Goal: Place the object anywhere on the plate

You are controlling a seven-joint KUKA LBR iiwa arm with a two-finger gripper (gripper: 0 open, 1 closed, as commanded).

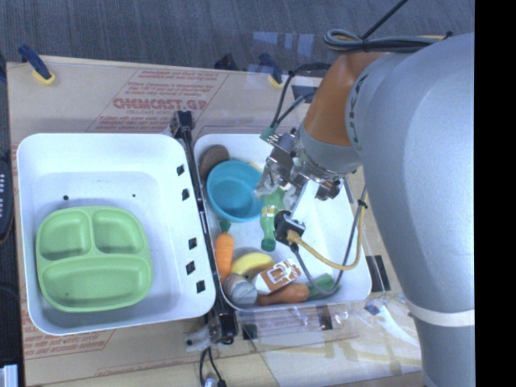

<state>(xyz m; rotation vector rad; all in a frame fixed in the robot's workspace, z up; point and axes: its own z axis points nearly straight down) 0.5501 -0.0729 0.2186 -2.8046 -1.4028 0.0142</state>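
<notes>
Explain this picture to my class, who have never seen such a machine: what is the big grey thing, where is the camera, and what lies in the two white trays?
The big grey shape with the orange band is a robot arm, reaching in from the right. One camera looks down on the bench at a slant. Its claw hangs over the right tray, close to a green bottle; I cannot tell whether it grips anything. That tray also holds a blue bowl, a carrot, a banana and a few other small toys. The left tray holds a green plate with three sections and nothing on it. The job is to put one object on that plate.
</notes>
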